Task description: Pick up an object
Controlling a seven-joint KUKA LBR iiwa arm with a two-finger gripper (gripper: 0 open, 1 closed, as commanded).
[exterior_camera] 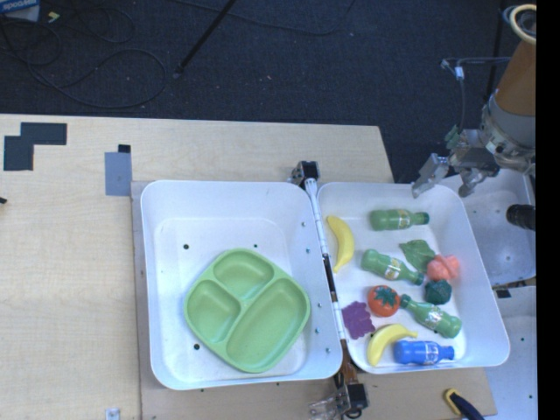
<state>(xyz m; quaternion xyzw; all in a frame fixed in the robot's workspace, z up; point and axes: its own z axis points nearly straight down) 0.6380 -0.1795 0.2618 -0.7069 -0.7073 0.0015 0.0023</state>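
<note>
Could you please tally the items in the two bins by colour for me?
Green: 6 (divided plate, three bottles, leafy piece, dark round piece)
Yellow: 2 (bananas)
Blue: 1 (bottle)
Purple: 1 (grapes)
Red-orange: 1 (tomato)
Pink: 1 (piece)
Total: 12

No lettering is legible; the bottle [398, 220] labels are too small to read.
</note>
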